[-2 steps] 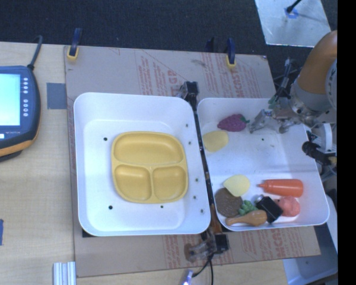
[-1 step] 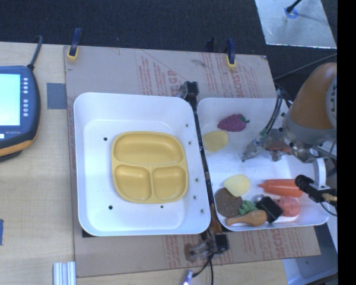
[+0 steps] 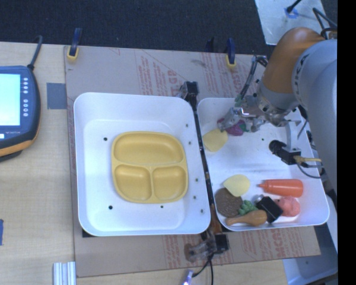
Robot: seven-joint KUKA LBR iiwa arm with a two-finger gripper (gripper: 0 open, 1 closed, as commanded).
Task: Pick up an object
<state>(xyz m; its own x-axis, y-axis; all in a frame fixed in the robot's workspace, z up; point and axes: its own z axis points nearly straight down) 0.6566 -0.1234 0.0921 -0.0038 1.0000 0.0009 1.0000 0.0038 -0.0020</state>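
Gripper point(image 3: 232, 125) sits low in the right bin point(image 3: 320, 218), at its far left part. Can't tell if fingers are open or shut. A pale yellow lump point(image 3: 215, 140) is touching it; a purple thing point(image 3: 236, 129) is right there too. More toys are piled near the front: red bottle point(image 3: 283, 187), brown disc point(image 3: 228, 202), etc. Yellow tray point(image 3: 149, 165) is in the left bin point(image 3: 95, 159).

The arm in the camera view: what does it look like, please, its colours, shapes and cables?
The arm has rounded light grey segments with a broad orange band above the wrist. Below the band sits a metallic wrist part, and thin dark cables run along it toward the small metal pincer. I see no markings.
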